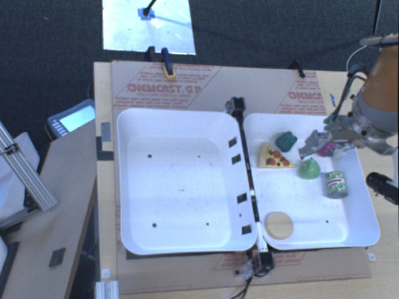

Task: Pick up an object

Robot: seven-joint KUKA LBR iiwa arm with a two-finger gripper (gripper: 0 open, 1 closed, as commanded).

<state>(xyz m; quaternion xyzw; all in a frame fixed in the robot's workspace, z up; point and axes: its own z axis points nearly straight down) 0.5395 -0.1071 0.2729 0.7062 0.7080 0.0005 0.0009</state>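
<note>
Task barely begun, as judged from the layout: nothing is lifted, and every object lies on the floor of the right-hand bin (365, 232), while the left-hand bin (134, 229) holds no object to pick. The tool (317, 143) reaches in from the right and hangs over the upper right part of the right-hand bin, with something pinkish just under its tip; whether that is a separate object or part of the tool cannot be told, and whether the tool is spread apart or closed together cannot be told either. The nearest candidate, a light green object (308, 168), lies just below and slightly left of the tool, apparently untouched. A dark green object (286, 141) lies to the tool's left, with a pizza slice toy (273, 157) beside it. A small can (335, 184) rests nearer the right wall, and a tan disc (279, 225) lies well apart at the near edge. The descent, the closing and the lift all remain to be done.
</note>
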